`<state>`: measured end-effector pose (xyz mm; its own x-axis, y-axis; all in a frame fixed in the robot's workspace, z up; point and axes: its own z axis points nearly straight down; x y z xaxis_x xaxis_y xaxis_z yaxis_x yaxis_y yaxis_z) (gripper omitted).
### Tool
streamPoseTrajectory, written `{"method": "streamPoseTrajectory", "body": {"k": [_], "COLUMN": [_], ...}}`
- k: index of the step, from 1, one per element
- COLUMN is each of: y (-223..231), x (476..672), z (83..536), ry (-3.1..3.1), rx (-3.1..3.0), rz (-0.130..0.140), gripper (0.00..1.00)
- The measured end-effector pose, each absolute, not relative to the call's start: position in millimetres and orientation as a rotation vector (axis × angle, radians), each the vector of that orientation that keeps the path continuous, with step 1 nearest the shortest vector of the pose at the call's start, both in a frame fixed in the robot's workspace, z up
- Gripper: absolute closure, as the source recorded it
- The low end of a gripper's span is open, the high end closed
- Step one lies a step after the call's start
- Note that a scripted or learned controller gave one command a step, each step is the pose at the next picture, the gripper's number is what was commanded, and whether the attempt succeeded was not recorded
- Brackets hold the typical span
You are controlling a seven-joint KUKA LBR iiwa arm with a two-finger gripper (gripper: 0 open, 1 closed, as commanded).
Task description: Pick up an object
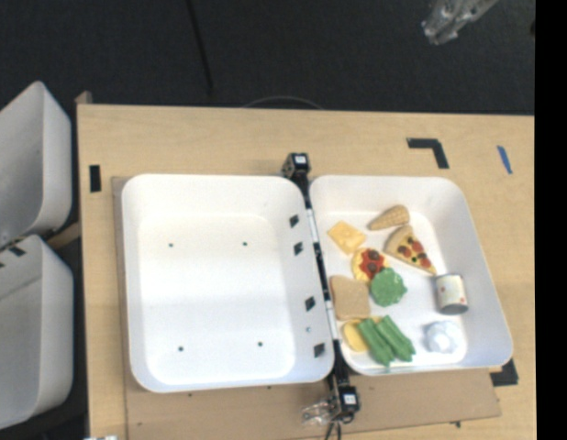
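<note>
The right bin (pixel 467 218) holds several toy foods: a pizza slice (pixel 410 247), a tan croissant-like piece (pixel 389 217), a yellow cracker square (pixel 346 236), a red and yellow piece (pixel 368 264), green broccoli (pixel 388 288), a toast slice (pixel 350 297), green beans (pixel 385 339), a small can (pixel 450 293) and a pale blue-white item (pixel 439 336). My gripper (pixel 451 12) hangs high at the top right, far above and behind the bins, with nothing visible in it.
The left bin (pixel 210 282) sits beside the right one, joined by a black-clipped divider (pixel 311 264). Both rest on a tan bench (pixel 201 140). White rounded housings (pixel 22 246) stand at the left edge.
</note>
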<state>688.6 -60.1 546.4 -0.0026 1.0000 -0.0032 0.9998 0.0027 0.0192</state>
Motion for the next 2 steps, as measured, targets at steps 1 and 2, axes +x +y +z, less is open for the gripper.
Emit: {"method": "streamPoseTrajectory", "body": {"k": [1,2], "y": [-13.0,-20.2], "x": [688.4,689.1], "z": [404.3,538.5], "ry": [2.234,2.220], "rx": [2.222,2.205], "rz": [-0.014,0.016], "gripper": [1.00,1.00]}}
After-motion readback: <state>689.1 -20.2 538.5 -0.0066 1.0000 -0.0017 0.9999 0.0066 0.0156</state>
